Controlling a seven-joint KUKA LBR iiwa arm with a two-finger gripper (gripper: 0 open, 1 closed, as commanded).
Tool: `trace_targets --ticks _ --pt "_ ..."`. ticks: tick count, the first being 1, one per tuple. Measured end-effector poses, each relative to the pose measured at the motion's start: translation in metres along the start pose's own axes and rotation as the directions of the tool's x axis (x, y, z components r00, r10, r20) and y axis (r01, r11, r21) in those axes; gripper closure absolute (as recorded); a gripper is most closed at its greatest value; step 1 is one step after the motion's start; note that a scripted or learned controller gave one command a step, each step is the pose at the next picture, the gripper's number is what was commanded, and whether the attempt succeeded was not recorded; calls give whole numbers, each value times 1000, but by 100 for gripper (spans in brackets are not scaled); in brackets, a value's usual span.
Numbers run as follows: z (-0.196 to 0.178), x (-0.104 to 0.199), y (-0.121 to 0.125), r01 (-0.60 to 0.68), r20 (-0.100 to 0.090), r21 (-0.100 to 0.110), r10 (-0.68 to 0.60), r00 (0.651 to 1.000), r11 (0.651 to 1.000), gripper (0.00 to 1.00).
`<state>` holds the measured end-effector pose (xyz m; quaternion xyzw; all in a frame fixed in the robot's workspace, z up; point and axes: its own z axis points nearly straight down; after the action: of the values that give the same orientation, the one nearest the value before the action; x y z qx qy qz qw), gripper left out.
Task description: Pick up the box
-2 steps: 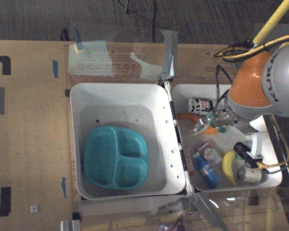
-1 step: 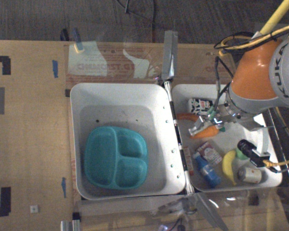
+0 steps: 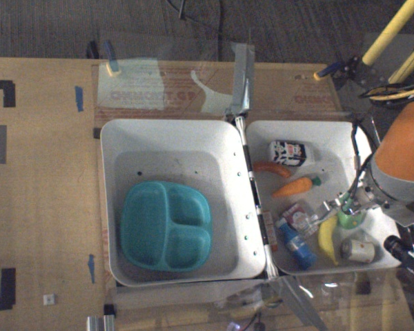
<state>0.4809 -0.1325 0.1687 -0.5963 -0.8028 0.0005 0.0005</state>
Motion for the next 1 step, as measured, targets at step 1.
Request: trace_targets --ticks 1 --pt "77 18 25 -184 11 -17 184 983 983 0"
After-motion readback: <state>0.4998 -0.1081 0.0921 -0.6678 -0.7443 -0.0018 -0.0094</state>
